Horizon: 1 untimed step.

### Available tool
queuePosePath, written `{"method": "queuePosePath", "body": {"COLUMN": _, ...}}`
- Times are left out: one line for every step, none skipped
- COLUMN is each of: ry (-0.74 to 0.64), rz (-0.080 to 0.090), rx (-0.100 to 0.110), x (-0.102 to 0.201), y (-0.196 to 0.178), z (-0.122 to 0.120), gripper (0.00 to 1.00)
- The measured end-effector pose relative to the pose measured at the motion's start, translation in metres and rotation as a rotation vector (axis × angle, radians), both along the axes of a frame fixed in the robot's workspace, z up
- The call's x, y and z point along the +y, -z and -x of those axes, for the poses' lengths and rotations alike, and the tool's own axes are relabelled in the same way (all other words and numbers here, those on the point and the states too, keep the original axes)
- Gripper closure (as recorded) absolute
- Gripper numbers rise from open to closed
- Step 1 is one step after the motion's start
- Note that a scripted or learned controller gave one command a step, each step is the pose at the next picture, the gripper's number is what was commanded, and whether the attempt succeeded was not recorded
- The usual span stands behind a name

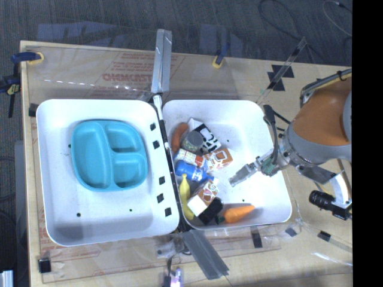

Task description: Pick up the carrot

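The orange carrot (238,213) lies near the front wall of the right bin (272,203), its tip pointing right, next to a black object (210,211). My gripper (236,179) hovers over the bare floor of the right bin, above and slightly behind the carrot and apart from it. It points left toward the pile of items. Nothing is visibly held in it.
A pile fills the right bin's left side: a brown-red item (178,136), a dark can (192,141), a black-and-white box (207,138), small cartons (220,158), a blue item (191,171) and a banana (185,191). The left bin (54,214) holds a blue divided plate (90,172).
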<state>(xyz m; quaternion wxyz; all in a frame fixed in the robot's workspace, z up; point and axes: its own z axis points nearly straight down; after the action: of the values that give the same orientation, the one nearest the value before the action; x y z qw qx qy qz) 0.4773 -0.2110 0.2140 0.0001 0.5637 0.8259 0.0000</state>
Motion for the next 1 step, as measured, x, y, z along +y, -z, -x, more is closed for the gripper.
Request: {"method": "queuePosePath", "body": {"ry": -0.167, "rz": 0.002, "rx": -0.002, "x": 0.0276, "y": -0.0461, "z": -0.0006, "gripper": 0.00}}
